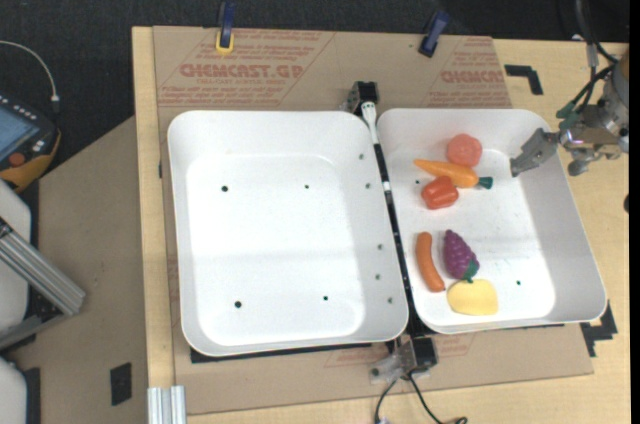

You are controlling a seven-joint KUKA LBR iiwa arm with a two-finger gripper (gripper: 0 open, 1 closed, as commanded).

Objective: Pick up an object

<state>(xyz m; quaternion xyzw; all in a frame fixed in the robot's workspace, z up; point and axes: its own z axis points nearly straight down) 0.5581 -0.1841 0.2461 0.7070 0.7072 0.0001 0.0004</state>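
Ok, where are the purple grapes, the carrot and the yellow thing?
purple grapes (459, 253), camera view, middle of the bunch.
carrot (447, 171), camera view, middle of its orange body.
yellow thing (473, 297), camera view, centre of its top face, near the right bin's front edge.

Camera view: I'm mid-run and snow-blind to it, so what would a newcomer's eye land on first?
First, the bright cluster of toy food in the right bin: a pink round piece, carrot and red pepper toward the back, with an orange sausage, purple grapes and a yellow piece nearer the front. Next, the end effector poised at that bin's far right edge.
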